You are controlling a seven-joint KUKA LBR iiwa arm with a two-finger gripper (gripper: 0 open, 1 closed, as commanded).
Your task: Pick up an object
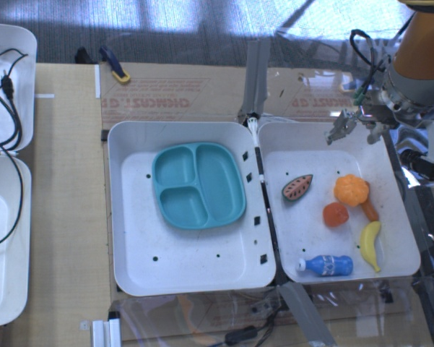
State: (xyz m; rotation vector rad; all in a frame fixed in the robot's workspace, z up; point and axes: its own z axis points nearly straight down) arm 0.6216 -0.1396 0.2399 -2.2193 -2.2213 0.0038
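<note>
Over the right bin's far edge: gripper point(357, 131) — fingers spread apart, gripping nothing.
Right bin point(397, 270): orange point(351, 190), banana point(371, 246), bottle point(328, 265).
Left bin point(130, 251): teal plate point(198, 185).

Bright, even light; sharp focus, faint shadows

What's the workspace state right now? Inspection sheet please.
Surface: two white bins side by side, left bin, right bin.
Job's things: in right bin, watermelon slice, orange fruit, tomato, banana, blue bottle lying on its side.
Clutter: teal divided plate in left bin.
Hand: hand above right bin's far edge, holding nothing.
Cables: black cables by the wrist.
Surroundings: cardboard sheet behind bins.
</note>
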